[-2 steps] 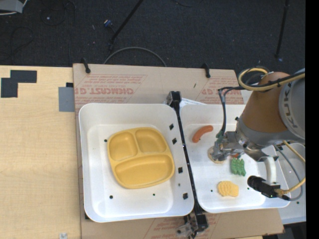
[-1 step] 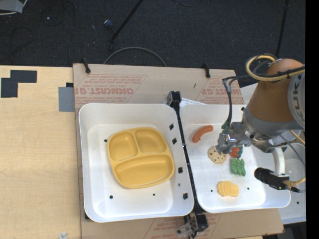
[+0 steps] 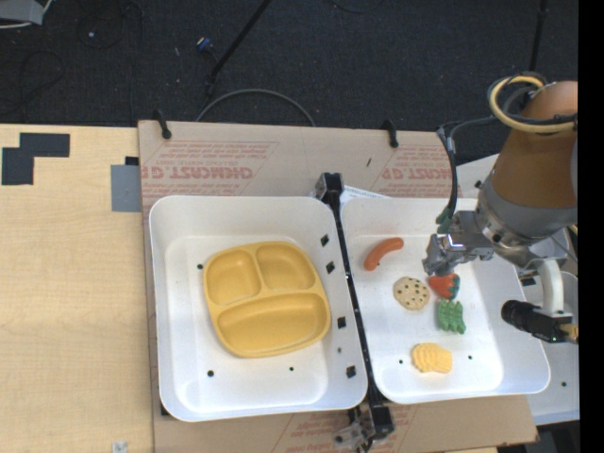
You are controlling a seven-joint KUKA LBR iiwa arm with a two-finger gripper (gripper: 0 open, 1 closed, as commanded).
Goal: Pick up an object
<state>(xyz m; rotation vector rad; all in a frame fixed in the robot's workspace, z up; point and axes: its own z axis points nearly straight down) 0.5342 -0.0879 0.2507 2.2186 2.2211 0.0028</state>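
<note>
- Right now I have the gripper (image 3: 444,270) low in the right bin (image 3: 514,371), sitting over a small red piece (image 3: 444,286); I read that as the pick target, since the tool is directly above it and nothing else is as close.
- From this slant I cannot tell how the tool is set, nor whether the red piece is actually caught, so I will not call it held.
- The arm (image 3: 533,173) comes in from 3 o'clock, which I judge is why the reach falls on the items toward that side of the bin.
- Right bin contents, taking the red piece as centre: a green piece (image 3: 451,317) just beside it at 6 o'clock, a speckled cookie (image 3: 411,293) near at 9 o'clock, a red-orange sausage (image 3: 383,252) further off at about 10 o'clock, and a yellow corn-like piece (image 3: 431,358) well apart at 6 o'clock.
- Those items lie loose and mostly apart, so my guess is the green piece is the only neighbour at risk of being nudged.
- Left bin (image 3: 175,366) holds a yellow divided tray (image 3: 267,298), lying flat near the middle; its three compartments look bare.
- A black divider (image 3: 342,281) runs between the two bins, touching both rims.
</note>
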